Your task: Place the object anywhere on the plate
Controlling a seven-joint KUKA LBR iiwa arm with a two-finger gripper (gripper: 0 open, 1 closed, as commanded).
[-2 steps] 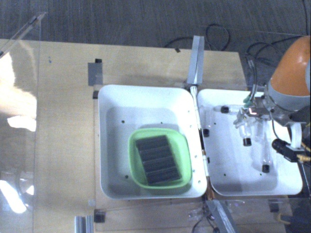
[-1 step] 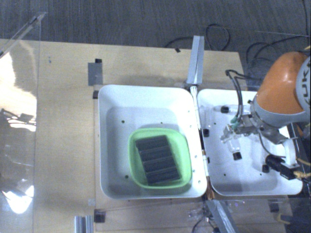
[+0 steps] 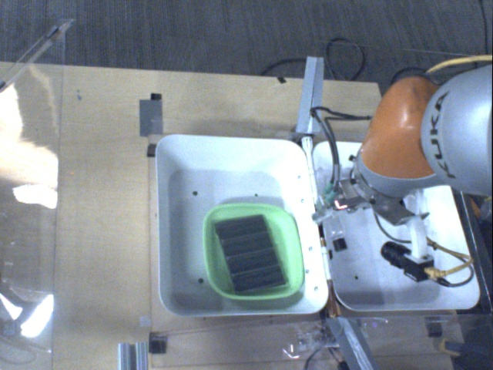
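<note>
A green plate (image 3: 252,251) with a square shape stood in the left white bin (image 3: 181,206), near its front right corner. On the plate lay a dark ribbed rectangular object (image 3: 248,253), a little turned, with its whole body inside the rim of the plate. The grey arm with the orange band (image 3: 400,133) hung over the right white bin (image 3: 431,284), close to the wall between both bins. The jaws were hidden under the wrist, so I cannot tell their state. The bins rested on a wooden table (image 3: 85,206).
</note>
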